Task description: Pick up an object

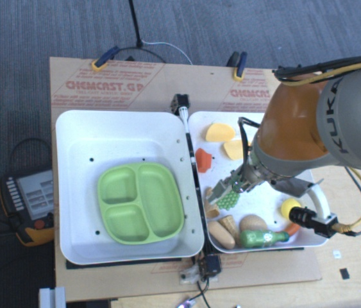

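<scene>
Nearest to us loomed the grey arm [350,117] with its orange band [292,124], reaching in from the right over the right-hand white bin [199,126]. Below the band, the gripper [228,190] hung low over the middle of that bin, its fingers narrowly spread with their tips just above a green bumpy toy [229,199]; we saw nothing clamped between them. Around it in the same bin lay play food: two pale yellow pieces, one [219,132] near the far wall and another [233,149] just beside it, partly under the arm; an orange-red piece [203,160] near the left wall; a tan bread-like roll [221,235] and a brown rounded piece [253,222] near the front wall; a dark green vegetable [261,238] lying along the front wall; and a yellow round piece [290,206] toward the right. In the left-hand white bin [77,133] a light green divided plate [142,202] with three compartments lay flat. Both bins sat on a brown board [103,85], held at the far edge by two clamps, one [105,58] at the left and one [237,65] further right.
</scene>
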Robot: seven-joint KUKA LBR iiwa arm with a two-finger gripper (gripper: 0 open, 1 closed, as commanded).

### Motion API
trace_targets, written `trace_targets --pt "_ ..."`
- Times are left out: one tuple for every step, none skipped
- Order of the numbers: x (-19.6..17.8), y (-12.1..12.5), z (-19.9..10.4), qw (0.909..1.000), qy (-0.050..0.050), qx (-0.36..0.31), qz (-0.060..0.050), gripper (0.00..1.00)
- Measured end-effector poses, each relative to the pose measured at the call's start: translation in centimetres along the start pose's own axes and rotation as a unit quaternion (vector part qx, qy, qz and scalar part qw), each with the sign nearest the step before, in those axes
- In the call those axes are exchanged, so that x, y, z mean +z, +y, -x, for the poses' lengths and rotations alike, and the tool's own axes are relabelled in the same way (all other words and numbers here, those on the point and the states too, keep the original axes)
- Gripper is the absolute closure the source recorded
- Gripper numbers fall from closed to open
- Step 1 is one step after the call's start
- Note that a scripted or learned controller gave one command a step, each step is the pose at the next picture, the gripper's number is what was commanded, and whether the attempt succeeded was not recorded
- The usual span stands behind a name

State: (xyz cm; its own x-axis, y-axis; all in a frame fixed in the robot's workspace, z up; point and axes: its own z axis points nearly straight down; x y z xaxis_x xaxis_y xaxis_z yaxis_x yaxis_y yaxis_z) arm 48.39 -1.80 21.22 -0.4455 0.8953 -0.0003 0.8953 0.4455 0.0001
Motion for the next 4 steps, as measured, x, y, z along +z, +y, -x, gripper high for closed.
trace_targets --pt "2.8 1.1 -1.9 0.9967 0.001 -0.081 -0.001 1.00" --pt "2.8 2.2 -4.5 0.9738 0.001 -0.228 0.000 1.00" --pt "2.8 3.0 -6.1 0.9050 0.001 -0.425 0.000 1.00" --pt "2.8 3.1 -6.3 0.8887 0.000 -0.459 0.000 1.00"
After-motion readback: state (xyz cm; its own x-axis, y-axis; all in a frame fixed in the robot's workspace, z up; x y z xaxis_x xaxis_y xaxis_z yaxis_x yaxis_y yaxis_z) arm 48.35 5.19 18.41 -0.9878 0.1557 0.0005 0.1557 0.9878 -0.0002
